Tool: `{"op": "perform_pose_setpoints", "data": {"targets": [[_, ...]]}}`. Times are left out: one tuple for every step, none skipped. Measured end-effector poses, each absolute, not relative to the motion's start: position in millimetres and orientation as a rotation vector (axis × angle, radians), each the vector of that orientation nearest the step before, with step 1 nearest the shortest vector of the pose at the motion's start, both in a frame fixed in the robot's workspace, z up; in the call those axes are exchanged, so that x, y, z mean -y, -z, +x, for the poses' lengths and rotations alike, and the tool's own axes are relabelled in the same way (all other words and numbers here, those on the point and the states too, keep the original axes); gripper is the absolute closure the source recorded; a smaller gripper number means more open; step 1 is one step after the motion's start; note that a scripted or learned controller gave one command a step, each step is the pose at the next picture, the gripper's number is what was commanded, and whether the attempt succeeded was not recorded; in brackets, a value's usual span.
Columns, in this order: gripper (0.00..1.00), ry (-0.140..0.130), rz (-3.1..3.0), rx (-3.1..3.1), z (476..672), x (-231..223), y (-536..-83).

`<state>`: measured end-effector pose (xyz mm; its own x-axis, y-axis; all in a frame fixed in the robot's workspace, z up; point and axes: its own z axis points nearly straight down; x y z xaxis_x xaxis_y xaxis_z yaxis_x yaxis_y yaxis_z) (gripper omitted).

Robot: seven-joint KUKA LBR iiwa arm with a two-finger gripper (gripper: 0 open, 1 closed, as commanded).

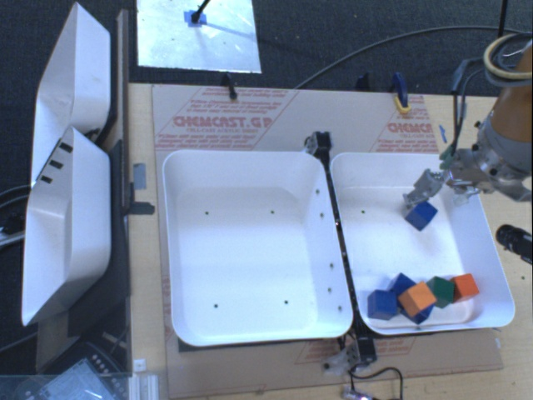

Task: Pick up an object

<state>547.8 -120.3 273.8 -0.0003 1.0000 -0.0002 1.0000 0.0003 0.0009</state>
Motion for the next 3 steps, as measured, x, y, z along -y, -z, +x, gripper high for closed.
{"op": "perform_pose_setpoints", "data": {"targets": [[0.0,0.007,2.231,-2.219,540.4,181.6,-180.9],[0.0,0.006,2.227,-2.224,565.9,204.6,-81.9],[0.0,-0.002,2.219,-2.221,621.4,213.8,-87.1]]}}
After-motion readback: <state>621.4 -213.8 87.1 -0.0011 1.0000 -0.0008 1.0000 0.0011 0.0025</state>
